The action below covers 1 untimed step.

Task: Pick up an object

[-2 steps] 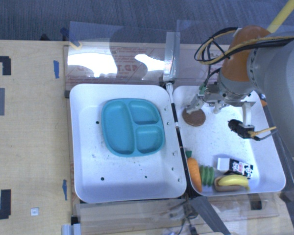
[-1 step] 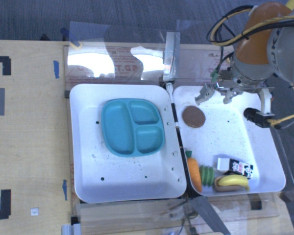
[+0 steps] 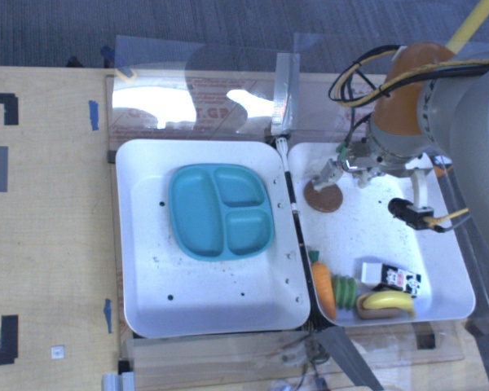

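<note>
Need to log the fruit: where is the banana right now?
The banana lies in the right bin's near right corner, just below a small black-and-white carton, right of the carrot.

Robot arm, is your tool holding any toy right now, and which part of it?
Cannot tell. The tool hangs right above the brown disc in the right bin, but a grip can't be made out.

Teal divided plate (image 3: 222,211), white bins (image 3: 147,300), brown disc (image 3: 323,198), orange carrot (image 3: 323,288), yellow banana (image 3: 386,301)
</note>
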### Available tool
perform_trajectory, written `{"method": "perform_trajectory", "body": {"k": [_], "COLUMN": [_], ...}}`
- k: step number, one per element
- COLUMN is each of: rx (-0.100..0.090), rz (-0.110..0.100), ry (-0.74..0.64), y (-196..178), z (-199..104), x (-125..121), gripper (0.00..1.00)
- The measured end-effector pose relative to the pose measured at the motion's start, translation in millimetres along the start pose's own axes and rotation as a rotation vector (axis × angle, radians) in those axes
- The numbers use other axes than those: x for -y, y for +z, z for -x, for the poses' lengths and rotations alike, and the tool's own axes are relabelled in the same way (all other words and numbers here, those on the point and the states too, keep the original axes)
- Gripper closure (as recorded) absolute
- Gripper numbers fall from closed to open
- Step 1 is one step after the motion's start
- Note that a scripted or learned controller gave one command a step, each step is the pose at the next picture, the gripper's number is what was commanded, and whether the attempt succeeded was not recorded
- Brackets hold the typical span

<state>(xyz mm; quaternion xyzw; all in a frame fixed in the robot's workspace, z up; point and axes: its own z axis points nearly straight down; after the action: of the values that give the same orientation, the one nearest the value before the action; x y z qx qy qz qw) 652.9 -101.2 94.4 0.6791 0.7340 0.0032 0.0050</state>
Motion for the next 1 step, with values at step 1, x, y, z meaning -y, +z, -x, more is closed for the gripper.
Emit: {"method": "perform_trajectory", "body": {"k": [1], "rx": [-0.001], "rz": [0.005], "ry": [0.056], "y": [0.5], "z": [-5.7], "x": [13.4], "gripper": [0.00]}}
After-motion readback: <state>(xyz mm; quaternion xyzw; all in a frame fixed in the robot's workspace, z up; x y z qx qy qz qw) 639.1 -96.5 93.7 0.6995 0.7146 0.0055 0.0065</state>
